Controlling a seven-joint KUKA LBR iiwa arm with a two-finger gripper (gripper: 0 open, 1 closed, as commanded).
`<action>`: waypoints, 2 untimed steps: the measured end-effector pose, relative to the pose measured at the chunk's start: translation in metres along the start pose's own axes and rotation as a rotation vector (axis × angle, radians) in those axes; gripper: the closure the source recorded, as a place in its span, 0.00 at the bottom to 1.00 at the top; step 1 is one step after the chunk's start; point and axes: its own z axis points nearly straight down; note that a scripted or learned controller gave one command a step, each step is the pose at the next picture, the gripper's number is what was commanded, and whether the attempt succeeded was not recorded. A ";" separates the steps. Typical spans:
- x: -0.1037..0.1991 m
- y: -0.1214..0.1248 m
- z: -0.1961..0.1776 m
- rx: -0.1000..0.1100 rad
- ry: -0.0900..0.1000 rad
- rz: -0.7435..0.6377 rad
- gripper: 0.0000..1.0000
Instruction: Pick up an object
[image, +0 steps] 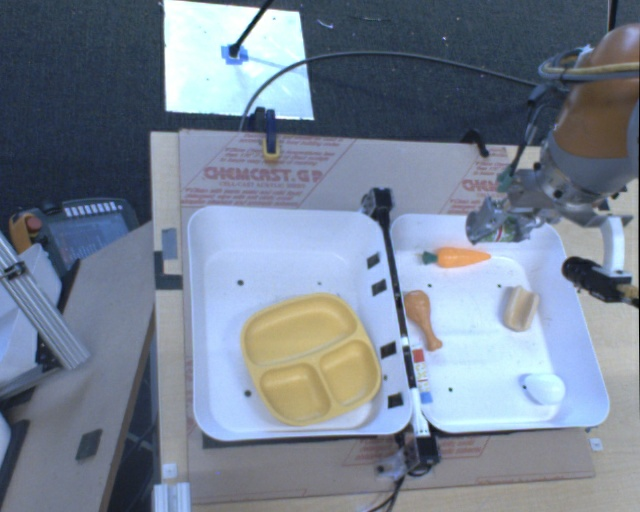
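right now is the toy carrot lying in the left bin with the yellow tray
No, the toy carrot lies in the right bin, near its far edge, while the yellow divided tray sits in the left bin.

two shallow white bins (290, 240): smooth, slightly glossy plastic
yellow three-compartment tray (310, 355): matt plastic
orange toy carrot (462, 257): smooth plastic
brown board under the bins (330, 170): matt cardboard
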 end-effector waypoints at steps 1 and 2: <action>0.057 0.008 0.000 0.004 0.003 -0.005 1.00; 0.113 0.017 0.023 0.006 0.003 -0.005 1.00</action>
